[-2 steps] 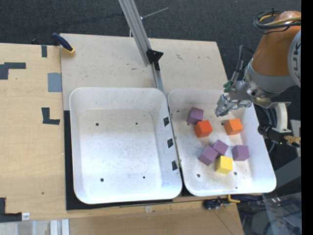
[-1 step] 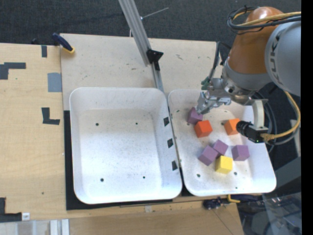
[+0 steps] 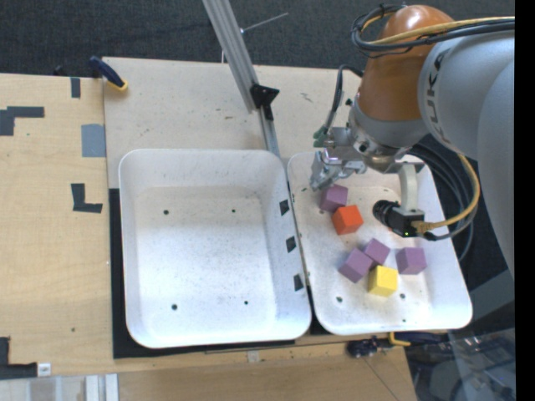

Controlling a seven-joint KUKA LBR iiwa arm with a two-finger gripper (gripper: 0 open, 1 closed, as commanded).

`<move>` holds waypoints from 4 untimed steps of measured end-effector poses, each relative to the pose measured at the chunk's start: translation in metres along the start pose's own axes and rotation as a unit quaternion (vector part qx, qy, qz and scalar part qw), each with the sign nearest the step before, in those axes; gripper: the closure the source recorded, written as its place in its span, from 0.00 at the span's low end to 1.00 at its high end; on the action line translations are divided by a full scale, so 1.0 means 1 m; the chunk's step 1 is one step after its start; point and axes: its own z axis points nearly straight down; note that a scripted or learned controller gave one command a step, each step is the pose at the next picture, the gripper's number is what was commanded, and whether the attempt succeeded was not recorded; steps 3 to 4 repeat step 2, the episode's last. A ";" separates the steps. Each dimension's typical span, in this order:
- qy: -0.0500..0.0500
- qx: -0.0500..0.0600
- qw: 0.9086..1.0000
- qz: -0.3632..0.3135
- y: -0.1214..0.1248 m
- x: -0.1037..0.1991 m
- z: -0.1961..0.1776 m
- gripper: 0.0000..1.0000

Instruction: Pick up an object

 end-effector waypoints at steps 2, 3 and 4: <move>0.000 -0.001 1.000 0.000 0.028 0.100 -0.003 1.00; 0.000 -0.001 1.000 0.000 0.028 0.100 -0.003 1.00; 0.000 -0.001 1.000 0.000 0.028 0.100 -0.003 1.00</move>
